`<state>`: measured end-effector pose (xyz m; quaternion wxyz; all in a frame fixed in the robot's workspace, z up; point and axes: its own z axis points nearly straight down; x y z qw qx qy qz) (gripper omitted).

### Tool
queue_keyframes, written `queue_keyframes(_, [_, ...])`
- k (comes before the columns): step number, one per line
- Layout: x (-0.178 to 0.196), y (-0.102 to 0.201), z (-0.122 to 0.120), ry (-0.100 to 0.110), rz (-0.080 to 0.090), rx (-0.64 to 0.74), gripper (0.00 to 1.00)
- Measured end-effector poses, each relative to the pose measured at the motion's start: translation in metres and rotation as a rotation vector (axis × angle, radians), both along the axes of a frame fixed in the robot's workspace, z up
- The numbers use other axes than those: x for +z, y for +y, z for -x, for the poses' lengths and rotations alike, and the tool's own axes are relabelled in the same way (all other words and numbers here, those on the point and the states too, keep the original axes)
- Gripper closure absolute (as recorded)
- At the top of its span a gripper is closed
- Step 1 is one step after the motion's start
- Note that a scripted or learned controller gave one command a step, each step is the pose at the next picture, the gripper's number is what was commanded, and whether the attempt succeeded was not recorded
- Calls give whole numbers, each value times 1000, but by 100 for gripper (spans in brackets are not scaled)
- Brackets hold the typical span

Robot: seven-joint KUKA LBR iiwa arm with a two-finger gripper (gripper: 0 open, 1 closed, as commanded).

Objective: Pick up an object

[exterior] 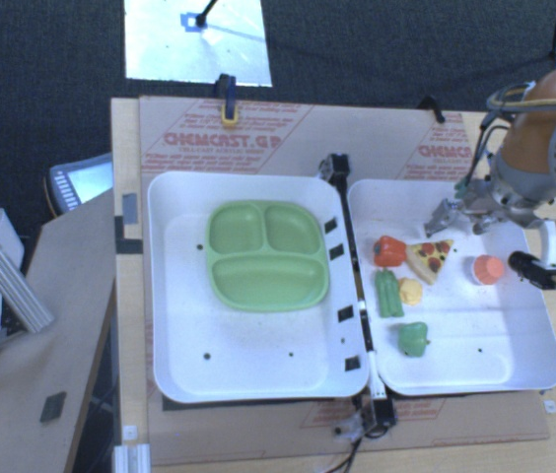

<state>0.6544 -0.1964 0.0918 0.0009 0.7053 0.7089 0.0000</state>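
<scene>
Right white bin (pixel 515 363), claw (pixel 452 217) low over its far edge, above pizza slice (pixel 430 259).

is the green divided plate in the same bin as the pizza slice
No, the green divided plate lies in the left bin, while the pizza slice lies in the right bin.

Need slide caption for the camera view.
Claw hovers above pizza slice in right bin; green tray in left bin.

Arm (pixel 554 131) cut off at right edge; tool (pixel 452 217) fingers' spread unclear.
</scene>
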Motion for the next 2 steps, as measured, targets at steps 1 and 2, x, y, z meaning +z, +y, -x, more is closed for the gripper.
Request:
queue_keyframes(1, [14,0,-1,-5,1,2,100])
queue_keyframes(2, [69,-9,-9,-7,1,-1,100])
